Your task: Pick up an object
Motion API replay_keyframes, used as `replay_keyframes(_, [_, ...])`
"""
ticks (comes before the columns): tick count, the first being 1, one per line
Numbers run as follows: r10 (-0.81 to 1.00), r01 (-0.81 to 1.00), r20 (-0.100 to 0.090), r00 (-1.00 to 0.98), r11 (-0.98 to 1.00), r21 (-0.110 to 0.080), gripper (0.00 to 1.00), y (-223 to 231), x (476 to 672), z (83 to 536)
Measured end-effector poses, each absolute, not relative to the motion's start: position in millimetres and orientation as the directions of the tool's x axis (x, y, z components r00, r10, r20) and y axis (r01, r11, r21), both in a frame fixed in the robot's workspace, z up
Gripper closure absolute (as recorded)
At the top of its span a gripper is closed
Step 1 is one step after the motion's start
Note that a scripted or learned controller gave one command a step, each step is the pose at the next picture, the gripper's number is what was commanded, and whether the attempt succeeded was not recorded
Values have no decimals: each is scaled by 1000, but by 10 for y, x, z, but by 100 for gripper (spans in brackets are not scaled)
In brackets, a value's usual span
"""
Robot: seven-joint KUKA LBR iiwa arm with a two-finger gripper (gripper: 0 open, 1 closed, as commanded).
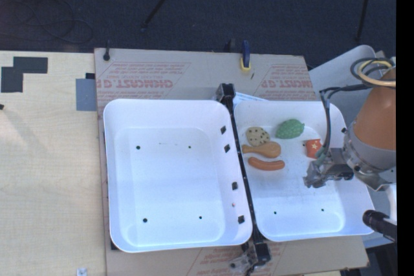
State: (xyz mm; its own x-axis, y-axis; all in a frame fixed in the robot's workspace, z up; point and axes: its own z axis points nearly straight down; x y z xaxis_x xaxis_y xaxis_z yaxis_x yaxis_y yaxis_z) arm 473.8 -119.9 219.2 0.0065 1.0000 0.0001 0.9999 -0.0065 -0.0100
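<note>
The right bin [294, 223] holds several small objects: a round speckled cookie [257, 136], a tan drumstick-shaped piece [264, 150], an orange-red sausage [266, 165], a green leafy lump [290, 128] and a small red block [313, 147]. My gripper [317, 178] hangs low over the right side of that bin, just below the red block and to the right of the sausage. Its dark fingers point down to the left, and I see nothing between them.
The left bin [169, 229] lies beside the right one, with a black divider clamp [234, 158] between them. Both rest on a cardboard sheet [162, 77]. The arm's orange band [378, 116] fills the right edge. Cables loop above it.
</note>
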Motion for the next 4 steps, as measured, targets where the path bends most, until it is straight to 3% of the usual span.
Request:
replay_keyframes(1, [1000,1000,-1,6,-6,-6,100,-2045,4742,1780])
replay_keyframes(2, [1000,1000,5,-7,7,-6,100,-1231,5140,1335])
replay_keyframes(3, [1000,1000,-2,4,-4,0,100,-1736,4740,2003])
replay_keyframes(4, [1000,1000,-1,2,-2,-2,100,-2152,4753,1905])
